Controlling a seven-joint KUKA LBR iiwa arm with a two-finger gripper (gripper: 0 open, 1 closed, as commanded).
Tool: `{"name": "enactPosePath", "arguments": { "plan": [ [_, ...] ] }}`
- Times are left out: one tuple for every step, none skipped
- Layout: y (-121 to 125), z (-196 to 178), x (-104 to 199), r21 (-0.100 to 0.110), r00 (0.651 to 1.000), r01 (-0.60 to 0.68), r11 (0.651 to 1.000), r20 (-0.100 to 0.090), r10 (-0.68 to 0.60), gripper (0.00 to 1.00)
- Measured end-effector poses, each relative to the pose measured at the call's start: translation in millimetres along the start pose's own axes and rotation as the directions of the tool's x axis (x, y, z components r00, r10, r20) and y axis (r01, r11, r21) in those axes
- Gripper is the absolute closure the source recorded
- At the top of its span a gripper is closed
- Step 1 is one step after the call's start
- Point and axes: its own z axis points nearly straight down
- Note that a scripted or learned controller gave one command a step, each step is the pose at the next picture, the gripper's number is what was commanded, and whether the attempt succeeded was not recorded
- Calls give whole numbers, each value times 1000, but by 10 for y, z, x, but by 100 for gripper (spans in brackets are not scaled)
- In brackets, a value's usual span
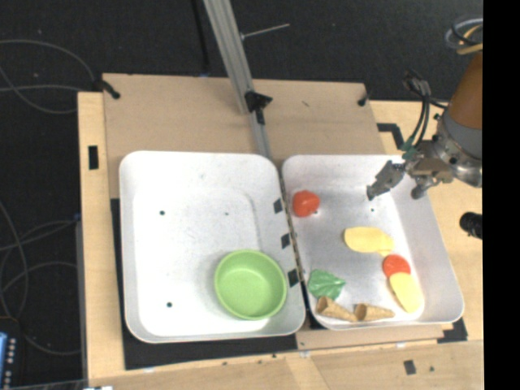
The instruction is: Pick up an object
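While my arm reaches in from the right, my gripper [400, 179] hangs over the upper right part of the right bin [341, 173], its two dark fingers [380, 184] spread apart with nothing between them. My grey wrist and its orange band [470, 96] lie beyond the bin's right rim.

Right bin, contents: a small red ball-like object [305, 204] near the upper left corner, close to the divider; a pale yellow oblong object [367, 239] at the centre, below and to the left of my gripper and apart from it; a red rounded piece [396, 264] touching a yellow oblong piece [406, 292] toward the lower right; a green leafy toy [325, 283] at the lower left; two tan cone-shaped pieces [354, 310] lying along the bottom wall.

Left bin [162, 177], contents: one light green bowl [250, 283], upright, in the lower right corner near the divider.

Surroundings: both bins sit side by side on a tan board [179, 112]; a slanted metal rail [231, 47] runs from the top of the view down to the junction of the bins. I can read no brand, label or writing on any item.
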Motion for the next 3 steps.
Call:
{"name": "enactPosePath", "arguments": {
  "plan": [
    [1, 0, 1, 0, 1000, -1, 1000, -1, 1, 0],
    [2, 419, -7, 5, 1000, -6, 1000, 3, 6, 0],
    [-57, 998, 57, 7, 1000, -5, 1000, 2, 5, 0]
  ]
}}
